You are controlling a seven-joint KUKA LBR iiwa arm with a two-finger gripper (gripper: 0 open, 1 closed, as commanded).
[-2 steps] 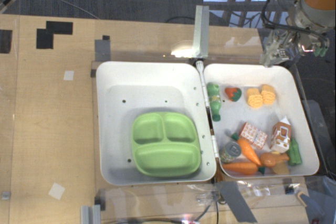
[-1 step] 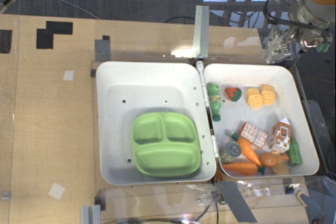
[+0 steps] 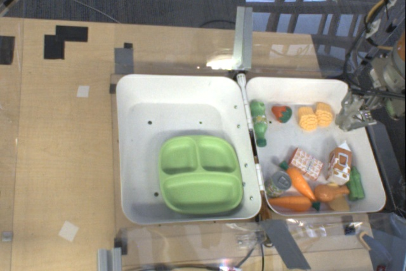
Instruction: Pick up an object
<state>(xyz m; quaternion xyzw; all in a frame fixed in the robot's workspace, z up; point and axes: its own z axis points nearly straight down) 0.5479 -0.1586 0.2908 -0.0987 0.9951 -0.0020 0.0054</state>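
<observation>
Hovering at the far-right rim of the right bin (image 3: pixel 379 190), the gripper (image 3: pixel 355 116) sits above the bin's upper right corner; nothing lies between its fingers. Whether the pincer is spread or pressed together cannot be told, as the metal parts blur together at this angle.

All places below relative to the right bin. Candidate objects are crowded inside it, likely dumped loose as grasp targets:
- green vegetable (image 3: pixel 257 117), along the left wall, upper part
- small red-and-green piece (image 3: pixel 282 113), upper middle
- yellow corn piece (image 3: pixel 315 117), upper right of centre, nearest the gripper
- patterned box (image 3: pixel 307 163), centre
- small carton (image 3: pixel 339 164), right of centre
- tin can (image 3: pixel 278 184), lower left
- carrot (image 3: pixel 301 183) and a second orange piece (image 3: pixel 292 204), along the near wall
- green item (image 3: pixel 356 185), lower right, partly hidden

Outside it to the left: the left bin (image 3: pixel 136 111), holding a green divided plate (image 3: pixel 200 174).

Arm pose: wrist enters from the right, tool pointing down and slightly inward over the rim. Judgement: no pick started; the corn is the closest target.
</observation>
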